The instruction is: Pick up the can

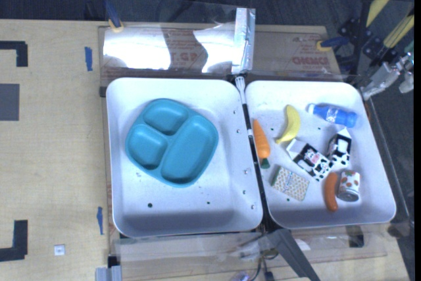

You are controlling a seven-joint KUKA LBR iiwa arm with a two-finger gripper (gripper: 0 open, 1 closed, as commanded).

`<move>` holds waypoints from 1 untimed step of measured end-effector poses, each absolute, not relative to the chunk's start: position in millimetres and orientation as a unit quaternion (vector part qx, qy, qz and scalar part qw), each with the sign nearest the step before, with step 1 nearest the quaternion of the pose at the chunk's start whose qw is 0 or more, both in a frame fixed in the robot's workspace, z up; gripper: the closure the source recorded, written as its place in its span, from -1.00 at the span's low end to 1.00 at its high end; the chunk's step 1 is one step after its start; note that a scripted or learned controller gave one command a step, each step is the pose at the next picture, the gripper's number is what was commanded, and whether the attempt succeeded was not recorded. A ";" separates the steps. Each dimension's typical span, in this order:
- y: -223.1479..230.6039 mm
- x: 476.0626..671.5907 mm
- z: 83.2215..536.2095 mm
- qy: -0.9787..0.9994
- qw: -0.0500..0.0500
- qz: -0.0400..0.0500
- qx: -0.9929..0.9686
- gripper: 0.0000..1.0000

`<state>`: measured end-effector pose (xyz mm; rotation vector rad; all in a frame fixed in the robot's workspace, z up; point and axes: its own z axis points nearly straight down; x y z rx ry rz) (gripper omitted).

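Note:
The can [348,185] is small, with a pale label marked in red and a silvery end. It rests in the front right part of the right bin [375,212], touching an orange sausage-shaped toy [330,193] on its left. My gripper [389,76] hangs at the view's right edge, just past the right bin's back right corner. It is well behind the can, with nothing seen in it.
The right bin also holds a banana [289,124], a carrot [262,143], a blue bottle [334,114], a black-and-white cow toy [339,149], a small printed packet [309,158] and a waffle-patterned piece [291,182]. A blue divided plate [172,141] lies in the left bin [131,207].

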<state>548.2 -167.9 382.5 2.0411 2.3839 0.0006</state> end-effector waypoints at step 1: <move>-167.2 549.7 393.4 0.761 0.004 0.001 0.649 1.00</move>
